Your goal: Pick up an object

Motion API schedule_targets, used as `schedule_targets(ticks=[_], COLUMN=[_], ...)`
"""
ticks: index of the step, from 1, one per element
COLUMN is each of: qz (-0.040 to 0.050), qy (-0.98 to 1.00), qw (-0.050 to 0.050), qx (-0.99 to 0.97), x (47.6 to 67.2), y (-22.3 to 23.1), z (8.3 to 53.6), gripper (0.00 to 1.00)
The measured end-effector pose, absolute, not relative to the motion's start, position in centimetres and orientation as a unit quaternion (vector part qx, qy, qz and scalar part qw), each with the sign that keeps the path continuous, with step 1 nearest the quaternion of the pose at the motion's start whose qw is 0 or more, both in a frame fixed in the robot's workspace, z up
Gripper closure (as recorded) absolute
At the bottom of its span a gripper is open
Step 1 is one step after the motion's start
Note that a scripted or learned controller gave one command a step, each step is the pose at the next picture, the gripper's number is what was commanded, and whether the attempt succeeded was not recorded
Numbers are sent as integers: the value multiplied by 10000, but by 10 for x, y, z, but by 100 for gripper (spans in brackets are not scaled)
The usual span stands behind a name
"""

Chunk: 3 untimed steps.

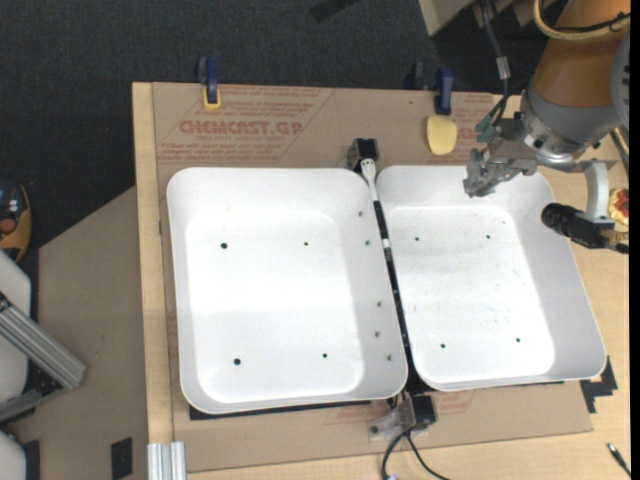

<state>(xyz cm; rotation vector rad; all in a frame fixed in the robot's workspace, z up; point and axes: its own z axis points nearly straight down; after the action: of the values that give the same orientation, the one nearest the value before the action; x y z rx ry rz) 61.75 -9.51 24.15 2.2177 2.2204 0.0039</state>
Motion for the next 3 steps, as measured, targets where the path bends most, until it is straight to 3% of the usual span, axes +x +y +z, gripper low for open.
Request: schedule_targets(ticks=[1,2,3], qz=[69,-40,-31], qy=[7086,7090,7091], qw=[83,-58,-48], qx=[7055,7052,7051], x=[638,656,664], y=[-57,-2,58], z=[454,317,234], gripper=[100,100,100])
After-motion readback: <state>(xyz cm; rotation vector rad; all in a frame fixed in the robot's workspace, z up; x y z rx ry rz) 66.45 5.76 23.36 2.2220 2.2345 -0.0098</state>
